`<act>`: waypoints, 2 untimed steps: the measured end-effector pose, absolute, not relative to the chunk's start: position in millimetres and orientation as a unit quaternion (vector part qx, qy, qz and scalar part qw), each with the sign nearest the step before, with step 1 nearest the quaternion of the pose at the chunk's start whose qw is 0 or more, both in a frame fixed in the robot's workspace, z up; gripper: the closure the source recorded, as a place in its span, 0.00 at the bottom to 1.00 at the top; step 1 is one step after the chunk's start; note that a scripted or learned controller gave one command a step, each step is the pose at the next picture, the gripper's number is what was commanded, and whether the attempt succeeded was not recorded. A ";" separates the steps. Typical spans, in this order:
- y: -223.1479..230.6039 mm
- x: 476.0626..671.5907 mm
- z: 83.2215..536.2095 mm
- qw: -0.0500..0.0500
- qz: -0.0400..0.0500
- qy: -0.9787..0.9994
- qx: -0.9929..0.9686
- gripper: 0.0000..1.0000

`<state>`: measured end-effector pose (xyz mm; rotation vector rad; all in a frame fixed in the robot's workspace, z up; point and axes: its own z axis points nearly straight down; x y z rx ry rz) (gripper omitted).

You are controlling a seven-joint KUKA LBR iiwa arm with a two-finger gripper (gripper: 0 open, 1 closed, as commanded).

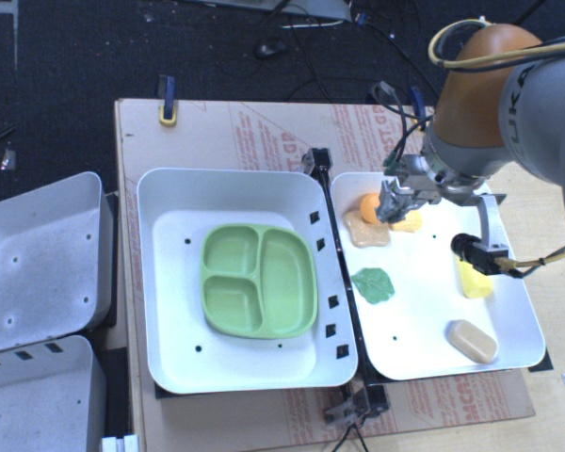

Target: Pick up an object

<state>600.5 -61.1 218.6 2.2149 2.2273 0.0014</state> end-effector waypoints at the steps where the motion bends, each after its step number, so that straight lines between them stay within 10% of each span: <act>1: -7.1 606.0 228.1 0.000 0.000 0.709 0.705 1.00; 2: 43.8 590.5 226.7 -0.001 -0.001 0.709 0.705 1.00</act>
